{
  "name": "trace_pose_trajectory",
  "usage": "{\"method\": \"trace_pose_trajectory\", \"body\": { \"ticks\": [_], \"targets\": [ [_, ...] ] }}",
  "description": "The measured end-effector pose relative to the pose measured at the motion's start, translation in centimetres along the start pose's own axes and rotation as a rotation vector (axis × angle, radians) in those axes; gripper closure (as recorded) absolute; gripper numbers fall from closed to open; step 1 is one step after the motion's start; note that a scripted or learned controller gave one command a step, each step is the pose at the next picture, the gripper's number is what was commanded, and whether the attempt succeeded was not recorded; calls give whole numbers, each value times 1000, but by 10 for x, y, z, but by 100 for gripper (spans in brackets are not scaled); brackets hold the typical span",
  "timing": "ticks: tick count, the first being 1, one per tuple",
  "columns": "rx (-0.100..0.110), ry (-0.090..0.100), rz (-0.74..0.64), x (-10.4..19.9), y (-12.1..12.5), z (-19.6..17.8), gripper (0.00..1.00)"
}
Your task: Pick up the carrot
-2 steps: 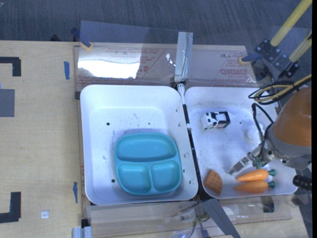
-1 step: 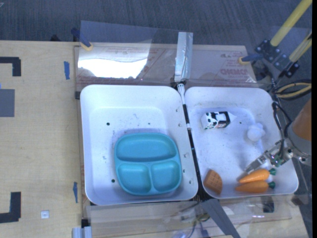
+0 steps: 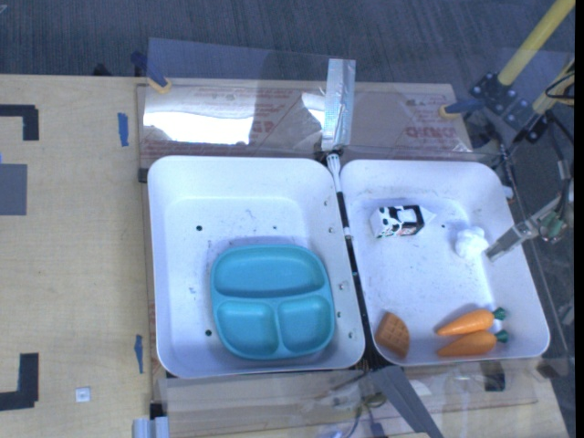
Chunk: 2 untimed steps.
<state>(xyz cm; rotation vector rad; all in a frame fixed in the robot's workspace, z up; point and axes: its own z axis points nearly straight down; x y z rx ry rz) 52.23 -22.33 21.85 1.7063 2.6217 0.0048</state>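
Lying in the right bin (image 3: 429, 190), two carrots (image 3: 470, 331); end effector state cannot be told.

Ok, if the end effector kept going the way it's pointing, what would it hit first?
Probably the small white lump just left of the end effector, not the carrots; depth is unclear.

Lighting even, cool/bluish cast, moderately bright. Strong glare patch on clear panel (image 3: 196, 126) behind left bin (image 3: 173, 245), blown out to white. Both bin floors near overexposed; white lump (image 3: 471, 242) in right bin (image 3: 525, 290) barely separable from bkgd. Shadows soft, short. Slight overall softness, esp. at frame edges; dark floor (image 3: 274, 7) at top noisy.
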Motion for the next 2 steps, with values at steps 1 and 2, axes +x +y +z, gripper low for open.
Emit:
{"method": "trace_pose_trajectory", "body": {
  "ticks": [1, 2],
  "targets": [
    [2, 8, -247, 19, -37, 131, 0],
    [2, 8, -247, 19, -37, 131, 0]
  ]
}}
